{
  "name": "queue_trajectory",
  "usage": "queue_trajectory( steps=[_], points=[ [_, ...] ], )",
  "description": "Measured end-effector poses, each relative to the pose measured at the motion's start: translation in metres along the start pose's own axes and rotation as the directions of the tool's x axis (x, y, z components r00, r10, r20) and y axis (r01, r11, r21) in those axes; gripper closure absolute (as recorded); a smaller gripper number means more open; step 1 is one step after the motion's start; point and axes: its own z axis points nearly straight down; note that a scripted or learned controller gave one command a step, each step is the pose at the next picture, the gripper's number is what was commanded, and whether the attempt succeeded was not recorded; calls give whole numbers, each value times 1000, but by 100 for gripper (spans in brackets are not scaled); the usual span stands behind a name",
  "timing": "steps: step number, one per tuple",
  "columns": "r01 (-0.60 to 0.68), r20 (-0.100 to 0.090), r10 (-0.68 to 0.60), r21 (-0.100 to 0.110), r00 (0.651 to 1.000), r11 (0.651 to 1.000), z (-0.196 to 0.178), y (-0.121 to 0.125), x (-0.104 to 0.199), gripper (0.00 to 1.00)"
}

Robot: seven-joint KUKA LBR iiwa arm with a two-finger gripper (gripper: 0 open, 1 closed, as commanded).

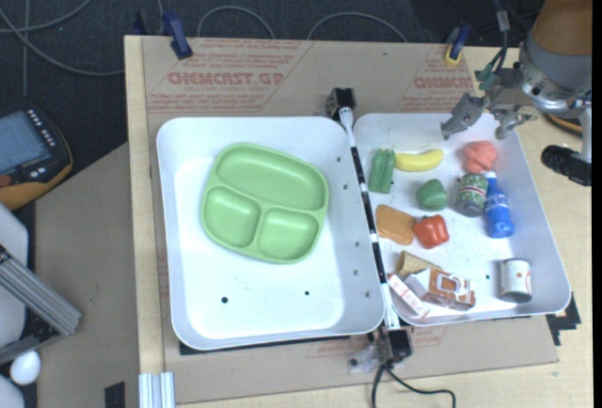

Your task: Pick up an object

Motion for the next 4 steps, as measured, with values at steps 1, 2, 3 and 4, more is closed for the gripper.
queue_trajectory(
  steps=[1,2,3,4],
  points=[
    [0,0,0,2,1000,1000,113,-7,11,0],
    [0,-2,0,3,1000,1000,144,-36,26,0],
    [-1,0,1,-1,1000,1000,133,-35,26,100],
    [1,0,-1,-3,1000,1000,42,0,92,100]
  ],
)
